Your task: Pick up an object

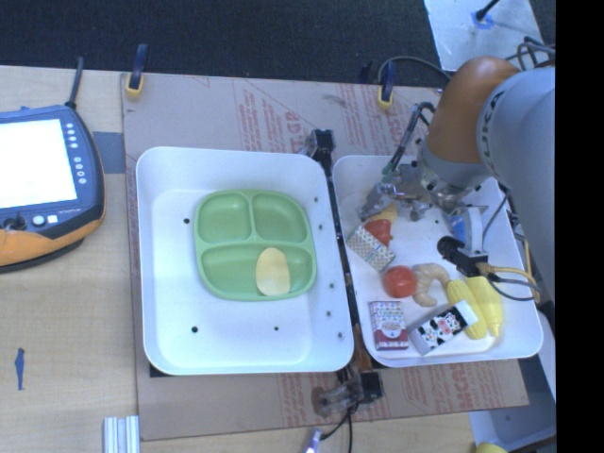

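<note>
My gripper [394,199] hangs low over the far left part of the right bin [528,347], below the orange band [470,107] of the arm. Just in front of it lies a small red and yellow object [379,226], touching or nearly touching the gripper's underside. A checkered packet [369,246] sits beside that object. A red tomato [399,280], a beige piece [431,278], a yellow toy [478,305], a red box [387,326] and a black and white carton [443,327] lie further forward.
The left bin [170,328] holds a green divided plate [226,229] with a pale yellow piece [273,271] in its front compartment. A tablet-like pendant [42,182] rests on the bench at the left. Cables run along the right bin's right side.
</note>
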`<control>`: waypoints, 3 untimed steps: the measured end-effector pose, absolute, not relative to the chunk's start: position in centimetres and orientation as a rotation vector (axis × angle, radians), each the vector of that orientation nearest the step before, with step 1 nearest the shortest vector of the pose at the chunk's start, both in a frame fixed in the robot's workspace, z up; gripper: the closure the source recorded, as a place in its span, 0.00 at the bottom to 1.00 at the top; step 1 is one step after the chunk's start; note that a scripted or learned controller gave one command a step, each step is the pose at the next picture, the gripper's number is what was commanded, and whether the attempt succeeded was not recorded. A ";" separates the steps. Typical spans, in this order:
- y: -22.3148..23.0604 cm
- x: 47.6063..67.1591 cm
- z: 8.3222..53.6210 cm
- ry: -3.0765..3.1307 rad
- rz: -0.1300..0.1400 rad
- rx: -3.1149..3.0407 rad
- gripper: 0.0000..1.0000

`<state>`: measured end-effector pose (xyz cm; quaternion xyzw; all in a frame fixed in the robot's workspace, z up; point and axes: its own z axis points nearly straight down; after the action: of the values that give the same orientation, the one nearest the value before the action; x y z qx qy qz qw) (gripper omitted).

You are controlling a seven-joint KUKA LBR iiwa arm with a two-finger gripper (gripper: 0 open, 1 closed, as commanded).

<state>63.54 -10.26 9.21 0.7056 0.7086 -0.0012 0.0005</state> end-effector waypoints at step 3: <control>-10.4 63.3 9.2 2.226 -0.004 2.217 0.00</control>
<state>63.31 -10.39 9.21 0.7056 0.7086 -0.0012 0.0000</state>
